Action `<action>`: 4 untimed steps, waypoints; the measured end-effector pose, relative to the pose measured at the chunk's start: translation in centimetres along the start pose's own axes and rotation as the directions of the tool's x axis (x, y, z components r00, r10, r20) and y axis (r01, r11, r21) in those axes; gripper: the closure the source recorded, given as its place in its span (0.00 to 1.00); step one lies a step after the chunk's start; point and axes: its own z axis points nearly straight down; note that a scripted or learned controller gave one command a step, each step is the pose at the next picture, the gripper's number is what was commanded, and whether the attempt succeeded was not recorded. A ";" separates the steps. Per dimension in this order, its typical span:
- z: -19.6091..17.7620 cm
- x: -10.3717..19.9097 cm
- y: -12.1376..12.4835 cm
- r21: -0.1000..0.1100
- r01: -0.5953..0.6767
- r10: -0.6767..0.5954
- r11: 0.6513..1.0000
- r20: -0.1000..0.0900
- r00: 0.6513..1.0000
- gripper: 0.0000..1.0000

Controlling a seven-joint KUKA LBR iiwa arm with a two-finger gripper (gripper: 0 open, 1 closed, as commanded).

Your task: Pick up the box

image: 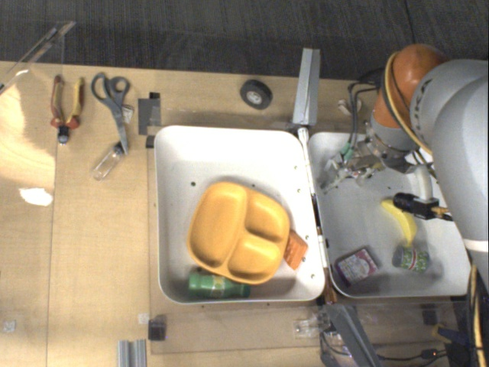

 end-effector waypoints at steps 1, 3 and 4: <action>-1.1 -1.0 -0.3 -0.008 0.000 0.000 1.000 0.028 1.000 1.00; -15.2 1.6 1.0 -0.066 0.325 -0.322 0.943 0.054 0.945 0.00; -9.8 8.7 3.2 -0.062 0.365 -0.362 0.929 0.053 0.931 0.00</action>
